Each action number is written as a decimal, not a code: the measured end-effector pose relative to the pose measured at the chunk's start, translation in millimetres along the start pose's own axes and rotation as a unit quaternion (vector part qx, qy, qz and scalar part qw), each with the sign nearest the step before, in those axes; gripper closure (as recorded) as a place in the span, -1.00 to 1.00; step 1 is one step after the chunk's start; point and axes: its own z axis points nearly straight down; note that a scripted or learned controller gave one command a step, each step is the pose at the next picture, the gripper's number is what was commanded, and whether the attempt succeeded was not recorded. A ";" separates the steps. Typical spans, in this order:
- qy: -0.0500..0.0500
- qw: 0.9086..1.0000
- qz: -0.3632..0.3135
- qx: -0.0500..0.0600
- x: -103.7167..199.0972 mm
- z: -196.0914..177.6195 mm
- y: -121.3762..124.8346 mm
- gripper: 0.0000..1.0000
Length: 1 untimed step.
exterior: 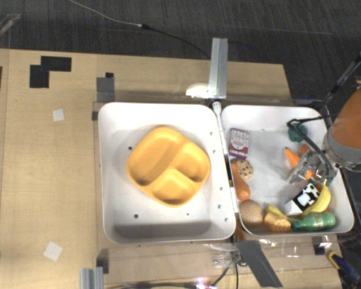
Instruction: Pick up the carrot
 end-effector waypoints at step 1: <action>-0.001 0.997 0.073 0.000 28.0 -82.9 50.7 1.00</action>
